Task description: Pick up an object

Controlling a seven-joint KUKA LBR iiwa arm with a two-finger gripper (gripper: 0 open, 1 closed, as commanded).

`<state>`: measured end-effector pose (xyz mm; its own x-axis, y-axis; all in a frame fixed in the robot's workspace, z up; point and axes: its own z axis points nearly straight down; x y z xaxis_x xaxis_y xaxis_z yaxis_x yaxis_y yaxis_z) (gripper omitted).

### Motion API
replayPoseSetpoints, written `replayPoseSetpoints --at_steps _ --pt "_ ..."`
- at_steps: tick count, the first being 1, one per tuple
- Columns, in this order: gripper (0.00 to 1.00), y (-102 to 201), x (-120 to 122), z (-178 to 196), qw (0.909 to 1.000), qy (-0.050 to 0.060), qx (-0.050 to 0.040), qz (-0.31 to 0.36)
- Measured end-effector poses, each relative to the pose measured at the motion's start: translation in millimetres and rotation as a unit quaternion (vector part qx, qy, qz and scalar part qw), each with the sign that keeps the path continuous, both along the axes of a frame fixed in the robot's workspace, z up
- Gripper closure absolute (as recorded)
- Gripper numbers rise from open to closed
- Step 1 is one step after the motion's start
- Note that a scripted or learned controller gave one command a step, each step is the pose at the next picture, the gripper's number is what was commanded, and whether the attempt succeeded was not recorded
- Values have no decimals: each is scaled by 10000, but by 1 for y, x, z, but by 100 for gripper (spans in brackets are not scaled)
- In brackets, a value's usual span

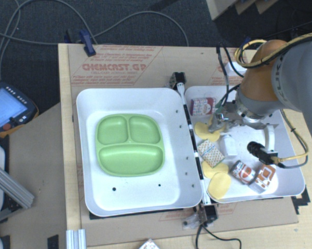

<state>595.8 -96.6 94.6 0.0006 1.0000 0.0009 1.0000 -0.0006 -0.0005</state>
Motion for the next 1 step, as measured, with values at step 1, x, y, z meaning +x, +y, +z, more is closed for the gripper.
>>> replayPoseSetpoints --at_steps 1 --pt "100 37 -54 90 10000 -4 0 8"
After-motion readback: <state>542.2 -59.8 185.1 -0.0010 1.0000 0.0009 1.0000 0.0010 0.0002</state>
